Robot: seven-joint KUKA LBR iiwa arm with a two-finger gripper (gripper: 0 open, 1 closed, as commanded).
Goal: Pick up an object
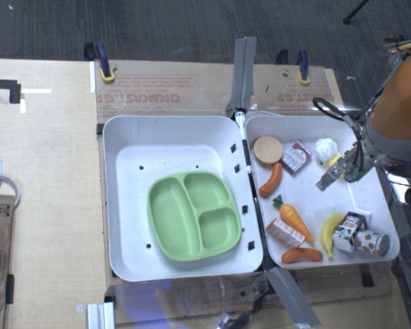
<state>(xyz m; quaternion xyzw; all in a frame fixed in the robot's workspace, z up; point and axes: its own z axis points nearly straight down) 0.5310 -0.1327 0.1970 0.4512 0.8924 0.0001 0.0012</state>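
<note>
The gripper hangs over the right bin, reaching in from the right; its grey fingers are seen at a slant and nothing lies between them, but whether they are spread or closed cannot be told from this angle. Taking the gripper as the landmark: just up and left of it lies a white crumpled ball, the nearest thing to it, with a touch of yellow at its lower edge. Further left sits a small red-and-white carton, tilted, and beyond that a round tan bun near the bin's left wall. Below the bun, left and slightly down from the gripper, a reddish sausage lies at a slant. Down and left of the gripper an orange carrot with a green top points toward the bin's lower side, touching a brown-and-white packet; a second sausage rests beside the lower wall. Straight below the gripper a banana curves upright, just beside a black-and-white carton and a small can on its side. Well to the gripper's left, the left bin holds a green tray with three compartments. A black cable loops above the gripper, crossing the bin's upper rim.
</note>
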